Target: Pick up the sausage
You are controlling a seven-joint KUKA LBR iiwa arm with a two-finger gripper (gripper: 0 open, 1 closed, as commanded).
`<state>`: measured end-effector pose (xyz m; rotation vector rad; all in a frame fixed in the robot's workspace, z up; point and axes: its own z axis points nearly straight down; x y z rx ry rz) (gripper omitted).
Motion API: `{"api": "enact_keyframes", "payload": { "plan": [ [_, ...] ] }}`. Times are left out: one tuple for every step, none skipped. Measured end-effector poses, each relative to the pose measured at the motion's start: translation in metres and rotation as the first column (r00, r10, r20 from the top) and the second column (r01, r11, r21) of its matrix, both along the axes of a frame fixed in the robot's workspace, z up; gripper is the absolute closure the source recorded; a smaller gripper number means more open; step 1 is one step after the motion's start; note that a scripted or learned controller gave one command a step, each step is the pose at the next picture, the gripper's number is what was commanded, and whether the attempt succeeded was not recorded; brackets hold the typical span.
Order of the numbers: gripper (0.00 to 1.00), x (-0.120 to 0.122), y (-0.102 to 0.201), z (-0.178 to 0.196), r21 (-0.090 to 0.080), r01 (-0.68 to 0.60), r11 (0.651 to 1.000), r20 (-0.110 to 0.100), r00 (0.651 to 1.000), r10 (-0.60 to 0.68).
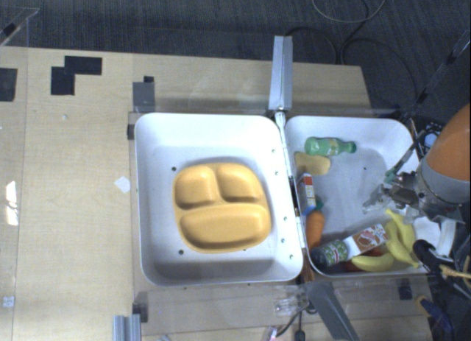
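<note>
An orange-brown, sausage-like piece (315, 228) lies along the left wall of the right bin (360, 129), near its front. I cannot tell for sure that it is the sausage. My gripper (384, 192) hangs low over the right half of the same bin, well to the right of that piece and just above the bananas (399, 238). Nothing shows between the fingers. The grey arm with its orange band (447, 157) comes in from the right edge.
The right bin also holds a green bottle (330, 146) at the back, a pale yellow item (313, 163), a small red-and-white pack (307, 187), and a red-labelled bottle (352, 247) lying at the front. The left bin (154, 185) holds a yellow divided tray (221, 207).
</note>
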<state>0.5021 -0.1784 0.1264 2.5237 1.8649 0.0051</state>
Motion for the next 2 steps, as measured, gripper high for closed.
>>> {"api": "enact_keyframes", "payload": {
  "plan": [
    [0.0, 0.002, 0.001, -0.014, 0.002, 0.127, 0.992, 0.006, 0.992, -0.127],
    [0.0, 0.076, 0.02, -0.025, 0.001, 0.319, 0.948, -0.002, 0.948, -0.319]
  ]
}}
